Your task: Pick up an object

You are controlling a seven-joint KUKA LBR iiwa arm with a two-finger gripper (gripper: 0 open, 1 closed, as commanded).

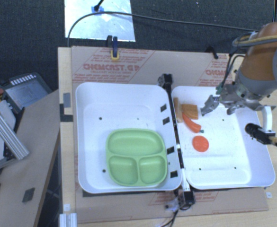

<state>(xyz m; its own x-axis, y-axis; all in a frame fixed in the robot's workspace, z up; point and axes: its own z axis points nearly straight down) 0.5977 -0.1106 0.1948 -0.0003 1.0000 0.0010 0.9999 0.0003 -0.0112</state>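
Three small things lie at the left side of the right bin [233,174]: a tan bread-like slice [190,110], a red-orange carrot-like piece [192,124] just below it, and a flat orange disc [200,144] nearer the front. My gripper [219,108] hangs over the back middle of this bin, to the right of the tan slice and apart from it. Its fingers are spread open with nothing between them; the left fingertip [207,109] points toward the slice.
The left bin [95,103] holds a green divided plate [136,156] at its front. A black-clipped divider [172,126] runs between the bins. Cardboard lies under both. A tan side table with equipment stands at far left.
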